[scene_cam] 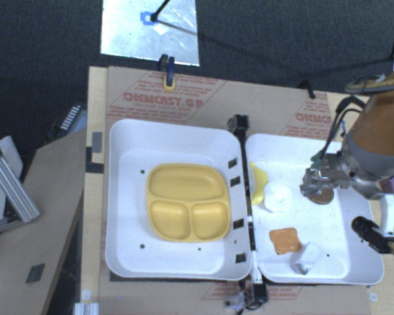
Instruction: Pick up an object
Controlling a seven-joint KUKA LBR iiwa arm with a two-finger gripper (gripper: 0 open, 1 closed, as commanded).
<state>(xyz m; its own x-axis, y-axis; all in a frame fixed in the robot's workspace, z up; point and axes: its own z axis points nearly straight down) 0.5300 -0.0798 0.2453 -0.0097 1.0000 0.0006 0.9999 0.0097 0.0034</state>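
Nearest, a clear crumpled cup [306,257] beside a flat orange sponge [285,240] in the right bin [358,262], then a white cap [277,197], with the tool [318,183] over a brown disc [323,195], grip unreadable.

My arm [381,126] reaching in from right, orange band showing above wrist; my gripper [318,184] hanging low, pointing down and leftward.

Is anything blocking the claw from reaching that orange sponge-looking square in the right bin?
Nothing visible does. The gripper hovers higher up in the right bin, and bare white floor lies between it and the orange square.
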